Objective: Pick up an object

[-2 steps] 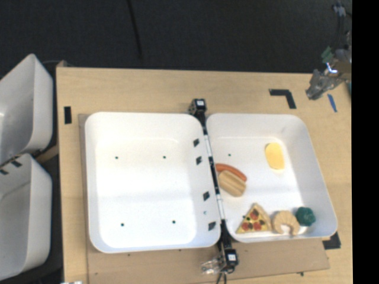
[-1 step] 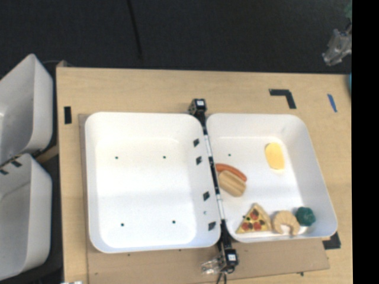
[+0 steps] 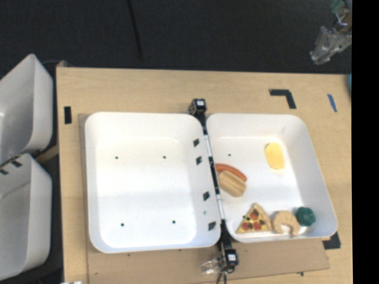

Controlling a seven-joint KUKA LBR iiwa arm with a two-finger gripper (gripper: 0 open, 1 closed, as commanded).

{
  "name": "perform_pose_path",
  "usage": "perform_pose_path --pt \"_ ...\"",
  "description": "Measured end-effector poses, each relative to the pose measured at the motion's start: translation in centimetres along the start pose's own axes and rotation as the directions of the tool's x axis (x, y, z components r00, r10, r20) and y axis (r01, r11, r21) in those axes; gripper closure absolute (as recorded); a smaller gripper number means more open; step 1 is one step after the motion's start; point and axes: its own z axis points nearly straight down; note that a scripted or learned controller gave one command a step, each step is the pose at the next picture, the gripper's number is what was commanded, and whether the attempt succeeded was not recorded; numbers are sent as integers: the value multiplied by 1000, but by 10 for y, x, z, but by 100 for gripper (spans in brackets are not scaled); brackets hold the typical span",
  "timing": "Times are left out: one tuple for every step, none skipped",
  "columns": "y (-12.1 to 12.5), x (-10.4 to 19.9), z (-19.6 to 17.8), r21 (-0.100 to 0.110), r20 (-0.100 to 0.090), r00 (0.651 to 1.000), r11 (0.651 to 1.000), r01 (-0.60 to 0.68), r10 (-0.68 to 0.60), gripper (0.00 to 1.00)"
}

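On the wooden worktop (image 3: 148, 87) two white bins sit side by side, and everything lies in the right bin (image 3: 296, 135). Taking the hot dog (image 3: 231, 179) by the dividing wall as landmark: a yellow oval piece (image 3: 274, 156) lies up and to its right, well apart; a pizza slice (image 3: 254, 219) lies below it; a pale ring-shaped piece (image 3: 285, 222) is beside the slice, and a green ball (image 3: 305, 216) touches that ring. The left bin (image 3: 142, 182) lies across the divider. The jaws (image 3: 328, 43) show as a blur far above; I cannot tell their state
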Motion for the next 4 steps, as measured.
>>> perform_pose_path --pt "-56 50 -58 -2 -1 1000 1000 1 -1 100" --pt "-119 99 -69 1 -2 1000 1000 2 -2 100" --pt "-147 167 -9 11 -3 1000 1000 3 -3 100" --pt "-191 227 47 11 -2 1000 1000 3 -3 100"
